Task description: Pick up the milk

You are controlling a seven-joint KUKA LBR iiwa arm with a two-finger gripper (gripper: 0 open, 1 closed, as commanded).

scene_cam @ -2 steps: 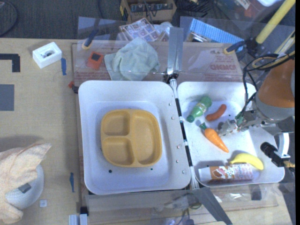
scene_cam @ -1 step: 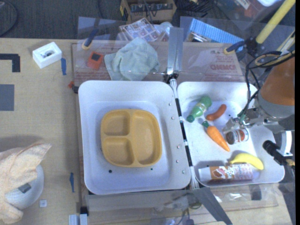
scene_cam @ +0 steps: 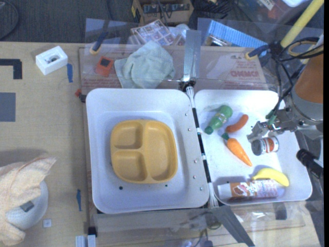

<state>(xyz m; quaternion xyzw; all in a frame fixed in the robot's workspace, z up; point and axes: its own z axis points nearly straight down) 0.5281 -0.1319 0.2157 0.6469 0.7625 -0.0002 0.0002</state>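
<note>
Table [scene_cam: 41,133]: wooden surface carrying two shallow white bins side by side. All positions below are referenced to the right bin [scene_cam: 226,99].

Left bin [scene_cam: 97,138], immediately beside the right bin: holds one yellow divided plate [scene_cam: 144,151], centred. Nothing else of note in it.

Right bin contents, largest first. The milk [scene_cam: 251,189], judged to be the white bottle with an orange-red label, lies on its side along the near wall of the right bin. A banana [scene_cam: 272,176] lies touching or just behind it, toward the near right corner. A carrot [scene_cam: 239,151] lies mid-bin, a green bottle [scene_cam: 218,118] and a small sausage [scene_cam: 237,123] toward the far left part, and a small can [scene_cam: 265,145] right of centre.

Arm [scene_cam: 311,86]: enters over the right wall of the right bin, wrist angled down and inward. The gripper [scene_cam: 259,131] sits low over the middle right of the bin, directly at the small can and apart from the milk. Fingers: whether spread or pressed together cannot be determined; the detail is too fine and dark.

Task status: not done. The milk rests in the bin, untouched. In my judgement the gripper is positioned nearer the can than the target; a move toward the near wall and a grasp are both outstanding. The banana's closeness may hinder a clean grip.
</note>
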